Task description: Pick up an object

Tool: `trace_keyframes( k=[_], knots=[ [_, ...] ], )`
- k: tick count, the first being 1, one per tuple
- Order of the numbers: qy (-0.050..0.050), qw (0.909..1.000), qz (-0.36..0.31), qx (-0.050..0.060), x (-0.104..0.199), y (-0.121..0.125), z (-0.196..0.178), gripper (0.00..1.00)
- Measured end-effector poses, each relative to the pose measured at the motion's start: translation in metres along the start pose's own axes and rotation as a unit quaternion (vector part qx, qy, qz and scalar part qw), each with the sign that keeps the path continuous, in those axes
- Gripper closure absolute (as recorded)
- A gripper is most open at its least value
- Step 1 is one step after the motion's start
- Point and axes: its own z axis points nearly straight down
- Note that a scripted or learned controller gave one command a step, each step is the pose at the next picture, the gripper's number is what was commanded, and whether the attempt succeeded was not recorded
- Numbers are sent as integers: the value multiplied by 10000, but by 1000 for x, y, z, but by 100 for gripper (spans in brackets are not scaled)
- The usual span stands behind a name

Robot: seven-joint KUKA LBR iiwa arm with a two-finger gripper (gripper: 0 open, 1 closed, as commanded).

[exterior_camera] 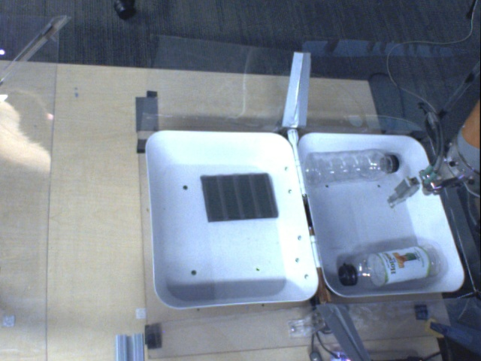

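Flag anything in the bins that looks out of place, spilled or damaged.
Nothing stands out. Two capped plastic bottles lie on their sides in the right bin, a clear one at the far wall and a labelled one at the near wall.

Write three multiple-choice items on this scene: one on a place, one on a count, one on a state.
1. Where does the dark ribbed mat lie?
A. in the left bin
B. in the right bin
C. on the bench

2. How many clear plastic bottles lie in the right bin?
A. one
B. two
C. three

3. How does the labelled bottle rest?
A. upright
B. on its side
C. between the gripper's fingers

Answers:
1 A, the mat sits on the left bin's floor.
2 B, the unlabelled bottle lies by the far wall and the labelled one by the near wall.
3 B, it lies flat, black cap pointing left, apart from the gripper.
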Motion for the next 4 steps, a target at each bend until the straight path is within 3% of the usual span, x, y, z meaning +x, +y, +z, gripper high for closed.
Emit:
trace_keyframes(
  k=[1,2,3,4],
  knots=[
    [18,9963,-863,6,105,13,98,0],
    [8,9996,-283,7,18,-9,42,0],
    [4,9993,-370,-33,104,-6,100,0],
    [9,9972,750,-27,110,42,101,0]
  ],
)
